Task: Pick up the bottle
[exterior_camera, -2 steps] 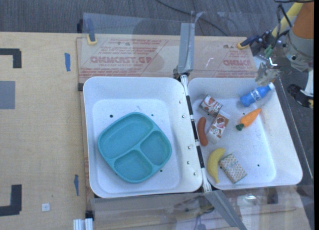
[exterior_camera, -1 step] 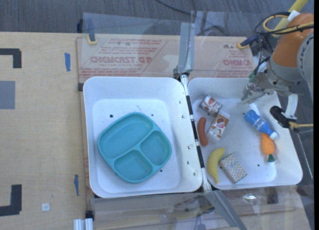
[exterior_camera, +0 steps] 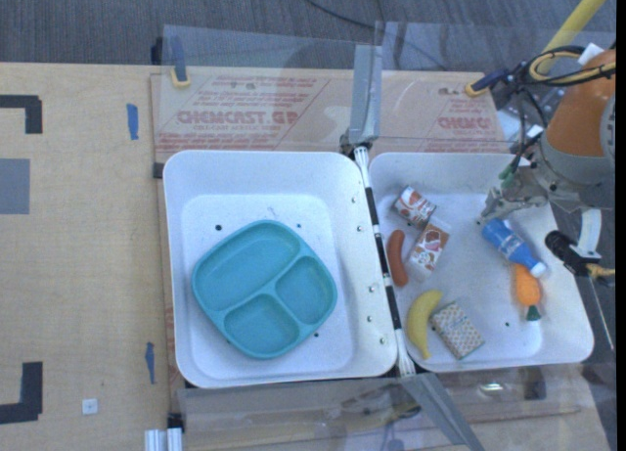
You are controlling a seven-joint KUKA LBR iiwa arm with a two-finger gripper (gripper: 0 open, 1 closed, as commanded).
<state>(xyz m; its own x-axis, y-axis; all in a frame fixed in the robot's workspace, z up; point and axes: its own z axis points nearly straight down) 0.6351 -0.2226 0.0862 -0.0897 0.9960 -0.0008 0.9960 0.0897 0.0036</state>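
Bottle (exterior_camera: 512, 247) is lying flat near the right bin's (exterior_camera: 469, 356) right edge, cap pointing toward the front-right corner; gripper (exterior_camera: 511, 200) is hovering just behind it, grip state indeterminable.

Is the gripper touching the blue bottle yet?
Cannot tell. In the camera view the gripper sits right at the upper end of the blue bottle in the right bin, but the slanted angle shows neither clear contact nor a gap.

Wooden bench (exterior_camera: 78, 273) bears two white bins (exterior_camera: 186, 185).
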